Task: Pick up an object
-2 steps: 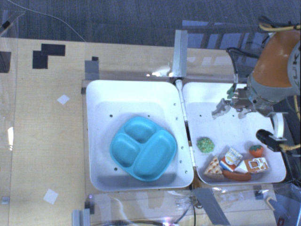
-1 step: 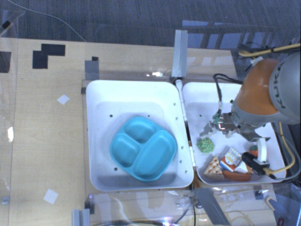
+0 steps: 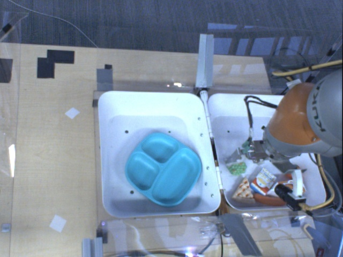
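Blue plate (image 3: 163,167) lies in the middle of the bin (image 3: 115,138) on the view's left. In the other bin (image 3: 228,119) the gripper (image 3: 242,153) is down near the dividing wall, just above a green item (image 3: 236,168). Its opening cannot be told, and no hold on anything can be confirmed. A pizza slice (image 3: 244,189), carton (image 3: 263,180) and sausage (image 3: 267,199) are clustered at the front edge.

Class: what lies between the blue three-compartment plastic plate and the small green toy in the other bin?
Camera view: just the two white bins' adjoining rims, between the blue three-compartment plate and small green toy.
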`<state>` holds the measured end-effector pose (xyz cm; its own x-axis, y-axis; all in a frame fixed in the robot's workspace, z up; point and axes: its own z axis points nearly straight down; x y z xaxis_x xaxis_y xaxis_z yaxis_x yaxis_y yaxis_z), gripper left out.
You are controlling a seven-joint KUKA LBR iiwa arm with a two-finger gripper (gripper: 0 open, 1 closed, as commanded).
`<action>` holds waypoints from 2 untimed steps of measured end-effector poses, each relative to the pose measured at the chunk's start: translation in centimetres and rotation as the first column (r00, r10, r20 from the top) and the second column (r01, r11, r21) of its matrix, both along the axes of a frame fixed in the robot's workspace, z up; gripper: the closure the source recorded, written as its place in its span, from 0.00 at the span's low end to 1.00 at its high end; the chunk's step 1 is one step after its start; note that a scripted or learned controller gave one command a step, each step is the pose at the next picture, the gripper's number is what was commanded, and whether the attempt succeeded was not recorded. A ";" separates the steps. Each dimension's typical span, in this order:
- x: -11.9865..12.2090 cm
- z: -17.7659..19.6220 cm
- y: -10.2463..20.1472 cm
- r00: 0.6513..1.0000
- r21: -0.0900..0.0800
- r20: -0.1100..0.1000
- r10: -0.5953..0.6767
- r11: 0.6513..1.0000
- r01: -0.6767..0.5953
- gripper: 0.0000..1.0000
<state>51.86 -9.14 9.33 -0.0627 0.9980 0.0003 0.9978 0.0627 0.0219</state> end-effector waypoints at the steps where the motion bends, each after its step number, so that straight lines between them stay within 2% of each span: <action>1: -0.5 0.0 -0.1 0.972 -0.010 0.004 0.237 0.972 -0.237 0.00; 2: -1.8 0.0 0.0 0.950 -0.013 0.004 0.313 0.950 -0.312 0.00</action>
